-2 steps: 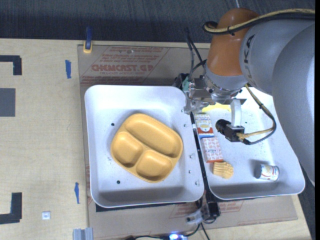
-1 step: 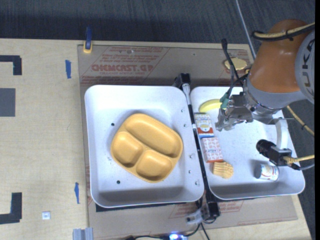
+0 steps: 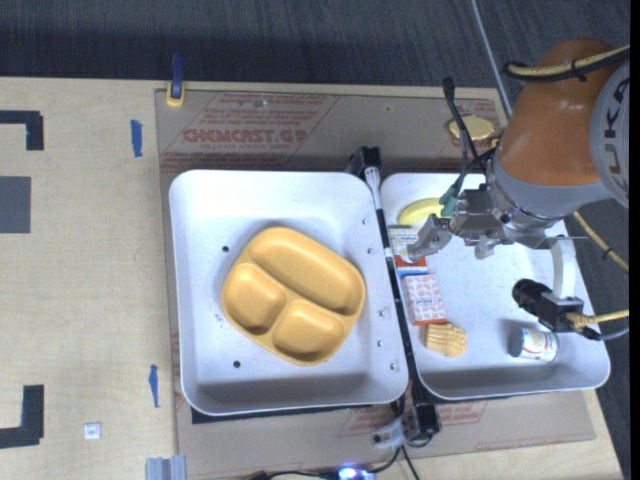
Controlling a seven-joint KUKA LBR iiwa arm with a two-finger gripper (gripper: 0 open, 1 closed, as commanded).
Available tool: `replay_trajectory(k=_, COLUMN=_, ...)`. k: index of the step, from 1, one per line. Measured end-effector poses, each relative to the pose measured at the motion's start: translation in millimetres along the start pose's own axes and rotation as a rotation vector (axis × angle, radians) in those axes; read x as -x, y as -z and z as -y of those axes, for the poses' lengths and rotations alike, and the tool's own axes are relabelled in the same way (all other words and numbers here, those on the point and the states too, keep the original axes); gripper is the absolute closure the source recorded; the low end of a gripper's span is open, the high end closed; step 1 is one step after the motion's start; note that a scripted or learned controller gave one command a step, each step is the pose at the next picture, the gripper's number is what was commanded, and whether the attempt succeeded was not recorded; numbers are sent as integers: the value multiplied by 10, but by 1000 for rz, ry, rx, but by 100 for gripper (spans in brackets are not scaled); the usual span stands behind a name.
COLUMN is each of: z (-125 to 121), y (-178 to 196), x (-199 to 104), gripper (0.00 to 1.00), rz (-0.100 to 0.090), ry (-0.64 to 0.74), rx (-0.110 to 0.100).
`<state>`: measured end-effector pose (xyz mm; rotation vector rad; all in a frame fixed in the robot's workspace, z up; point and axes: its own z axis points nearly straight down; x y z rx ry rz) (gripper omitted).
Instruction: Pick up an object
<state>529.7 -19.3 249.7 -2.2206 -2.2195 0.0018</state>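
My gripper [image 3: 459,241] hangs over the upper left part of the right bin [image 3: 585,368]. It is open, with bare bin floor showing between its fingers. Just behind it, by the bin's far wall, lies a yellow banana-shaped object [image 3: 418,210]. A red-and-white packet [image 3: 423,297] lies below the left finger [image 3: 431,236], along the bin's left wall. A tan waffle-like piece [image 3: 446,340] sits under the packet. A small silver can [image 3: 535,344] rests near the front right corner. Nothing is between the fingers.
The left bin [image 3: 195,208] holds a large yellow sectioned tray [image 3: 291,293], turned upside down. A black clamp [image 3: 367,160] sits at the far end of the ridge between the bins. The bins stand on a cardboard sheet [image 3: 300,128] on the wooden bench.
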Motion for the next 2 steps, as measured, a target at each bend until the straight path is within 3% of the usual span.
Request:
replay_trajectory(k=1, z=-87, y=-652, x=537, gripper=0, rz=1, ry=-1, rx=1)
replay_trajectory(k=2, z=190, y=-1539, x=1323, gripper=0, rz=1, ry=-1, rx=2)
